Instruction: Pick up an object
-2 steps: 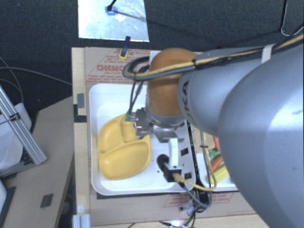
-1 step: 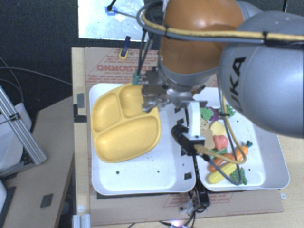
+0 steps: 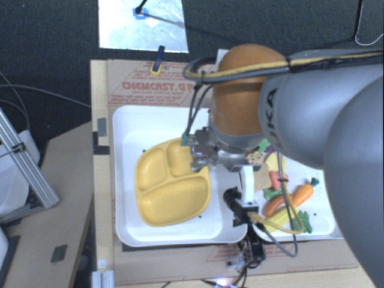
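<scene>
The arm [image 3: 324, 119] reaches across the tabletop from its right edge, and the orange band [image 3: 243, 89] stands upright over the wall where the two white bins meet, so the hand [image 3: 204, 155] points straight down. This posture suits a pick from above. The wrist covers the hand from this camera, so I cannot tell how far it is open or whether it has hold of anything. What I can see is that its metal part sits at the rim of the yellow plate [image 3: 171, 188], on the side of the plate nearest to the other bin. The plate has three compartments and lies flat in the left bin [image 3: 123, 161], taking up most of the floor, a little closer to the bin's near edge. I judge that the plate is the object the hand goes for, and its raised rim is the only part that offers a grip. The right bin [image 3: 324, 224] holds small toy foods: a carrot [image 3: 300, 194], an orange sausage-like piece [image 3: 275, 206] and some green bits [image 3: 305, 221], all crowded near the wall shared with the left bin. Both bins rest on a printed cardboard sheet [image 3: 144, 86], probably to keep them in place.
</scene>
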### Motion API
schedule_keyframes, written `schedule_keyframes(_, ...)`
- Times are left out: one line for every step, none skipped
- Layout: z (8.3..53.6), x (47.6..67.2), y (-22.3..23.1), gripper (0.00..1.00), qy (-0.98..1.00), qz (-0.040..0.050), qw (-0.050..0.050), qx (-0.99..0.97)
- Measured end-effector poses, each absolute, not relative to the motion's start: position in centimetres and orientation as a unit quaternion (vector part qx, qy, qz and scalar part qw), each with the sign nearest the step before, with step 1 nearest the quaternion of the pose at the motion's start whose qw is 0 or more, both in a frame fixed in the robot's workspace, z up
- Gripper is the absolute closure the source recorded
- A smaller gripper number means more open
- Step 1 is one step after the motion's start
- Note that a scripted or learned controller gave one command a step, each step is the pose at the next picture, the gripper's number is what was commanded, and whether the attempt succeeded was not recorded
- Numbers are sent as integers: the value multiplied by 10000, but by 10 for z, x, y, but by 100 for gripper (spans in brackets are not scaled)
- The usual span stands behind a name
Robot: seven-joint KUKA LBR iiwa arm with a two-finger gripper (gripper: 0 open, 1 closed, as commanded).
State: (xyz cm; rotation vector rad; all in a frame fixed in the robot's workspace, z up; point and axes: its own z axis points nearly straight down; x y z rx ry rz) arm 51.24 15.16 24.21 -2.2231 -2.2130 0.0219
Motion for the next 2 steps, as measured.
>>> schedule_keyframes(78, 518, 132, 100, -7022, 31, -53, -7120)
schedule_keyframes(86, 614, 114, 100, -7084, -18, 21, -7058)
